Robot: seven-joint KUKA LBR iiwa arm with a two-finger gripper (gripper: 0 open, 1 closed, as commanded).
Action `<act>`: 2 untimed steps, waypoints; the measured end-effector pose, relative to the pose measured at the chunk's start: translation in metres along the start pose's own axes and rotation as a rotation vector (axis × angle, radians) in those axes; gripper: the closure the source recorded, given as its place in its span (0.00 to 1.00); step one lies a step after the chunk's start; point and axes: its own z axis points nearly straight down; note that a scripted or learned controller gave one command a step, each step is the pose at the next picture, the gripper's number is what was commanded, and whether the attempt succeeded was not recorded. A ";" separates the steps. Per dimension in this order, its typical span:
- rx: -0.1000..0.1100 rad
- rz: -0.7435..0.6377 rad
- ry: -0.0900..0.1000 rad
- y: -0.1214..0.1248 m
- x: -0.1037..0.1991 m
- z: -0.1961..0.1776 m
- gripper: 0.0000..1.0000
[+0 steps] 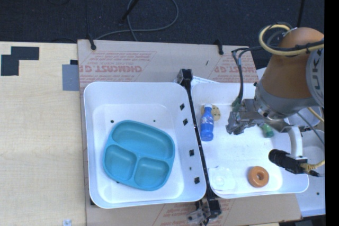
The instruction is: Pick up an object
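The gripper [237, 125] hangs low over the right bin [241, 156]; whether it is apart or together, I cannot tell. The bottle [206, 123] lies just beside it, not touching, against the bin's inner wall. A ring [258, 176] sits well apart.

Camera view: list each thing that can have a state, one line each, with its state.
blue plate, right way up, flat in the left bin
blue bottle, capped, seemingly lying down in the right bin
orange ring, flat, hole upward
gripper, over the right bin, beside the blue bottle, apart from it
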 end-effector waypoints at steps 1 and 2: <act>-0.001 0.000 0.000 0.022 0.050 -0.008 1.00; 0.001 0.002 -0.002 0.032 0.095 0.000 1.00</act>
